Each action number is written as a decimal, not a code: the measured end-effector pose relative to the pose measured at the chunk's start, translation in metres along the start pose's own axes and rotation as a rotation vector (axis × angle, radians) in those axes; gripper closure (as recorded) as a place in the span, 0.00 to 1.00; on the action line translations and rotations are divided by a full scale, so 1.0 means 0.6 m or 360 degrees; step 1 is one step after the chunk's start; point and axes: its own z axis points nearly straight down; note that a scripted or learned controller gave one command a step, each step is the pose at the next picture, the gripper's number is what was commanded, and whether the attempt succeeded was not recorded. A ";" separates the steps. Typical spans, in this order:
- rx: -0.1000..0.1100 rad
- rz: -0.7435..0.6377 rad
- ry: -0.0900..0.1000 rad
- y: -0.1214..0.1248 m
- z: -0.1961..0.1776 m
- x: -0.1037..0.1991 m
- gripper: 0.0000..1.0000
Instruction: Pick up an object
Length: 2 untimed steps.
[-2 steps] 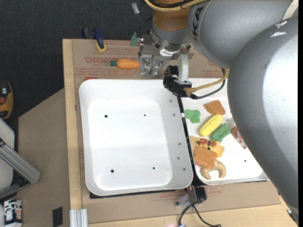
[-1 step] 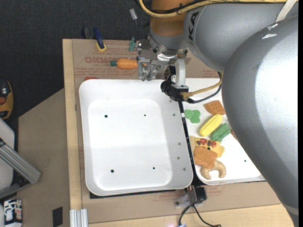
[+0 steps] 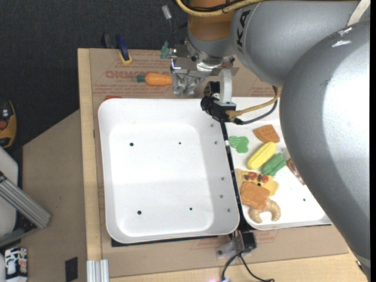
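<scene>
Two white bins sit side by side: the left bin (image 3: 158, 175), then the right bin (image 3: 305, 207) holding toy food, including a yellow corn cob (image 3: 262, 154). The gripper (image 3: 187, 82) hangs beyond the bins, fingers clamped on a toy carrot (image 3: 156, 79).

Off-task items — bench surround

Brown board (image 3: 94, 175) under both bins; blue-and-yellow clamp (image 3: 123, 50) at its 11 o'clock corner; aluminium rail (image 3: 23, 201) at 8 o'clock; black cable (image 3: 249, 269) at 6 o'clock.
</scene>
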 end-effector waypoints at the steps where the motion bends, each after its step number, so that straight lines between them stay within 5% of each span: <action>1: -0.0002 -0.0013 0.0006 -0.003 0.012 0.143 1.00; 2: 0.0009 -0.0001 -0.0003 -0.002 0.045 0.132 1.00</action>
